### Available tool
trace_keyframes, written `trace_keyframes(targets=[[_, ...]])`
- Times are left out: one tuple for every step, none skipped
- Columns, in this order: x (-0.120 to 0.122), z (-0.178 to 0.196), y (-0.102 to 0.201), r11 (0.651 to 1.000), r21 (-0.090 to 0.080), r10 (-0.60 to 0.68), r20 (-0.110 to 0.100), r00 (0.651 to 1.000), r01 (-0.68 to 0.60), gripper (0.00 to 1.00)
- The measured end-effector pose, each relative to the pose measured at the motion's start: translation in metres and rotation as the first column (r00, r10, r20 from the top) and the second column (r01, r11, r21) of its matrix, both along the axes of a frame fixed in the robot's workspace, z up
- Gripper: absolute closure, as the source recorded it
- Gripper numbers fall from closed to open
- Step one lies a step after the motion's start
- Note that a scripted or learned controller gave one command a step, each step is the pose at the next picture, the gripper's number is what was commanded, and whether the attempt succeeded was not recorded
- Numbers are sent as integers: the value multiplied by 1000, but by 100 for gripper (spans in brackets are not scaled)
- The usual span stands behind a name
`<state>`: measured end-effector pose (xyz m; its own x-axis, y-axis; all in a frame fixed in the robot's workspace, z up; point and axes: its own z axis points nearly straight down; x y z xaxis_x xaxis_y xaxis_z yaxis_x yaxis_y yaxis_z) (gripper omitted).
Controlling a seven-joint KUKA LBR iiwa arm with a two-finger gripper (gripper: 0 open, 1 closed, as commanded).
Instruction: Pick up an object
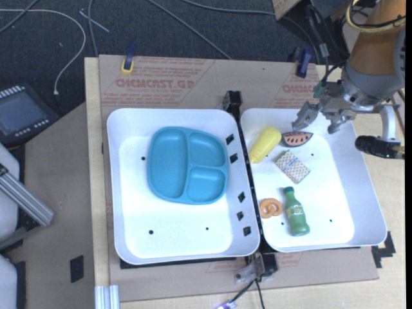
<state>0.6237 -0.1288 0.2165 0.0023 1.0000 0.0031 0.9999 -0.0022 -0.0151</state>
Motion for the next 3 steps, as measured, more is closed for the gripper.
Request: trace_keyframes(targets=[[3, 8, 0, 1000, -2, 3, 14, 1000, -3, 0], [-2, -42, 9, 1000, -1, 3, 8, 1000, -3, 0], [-4, -92, 20, 1000, -1, 3, 9, 1000, -3, 0]])
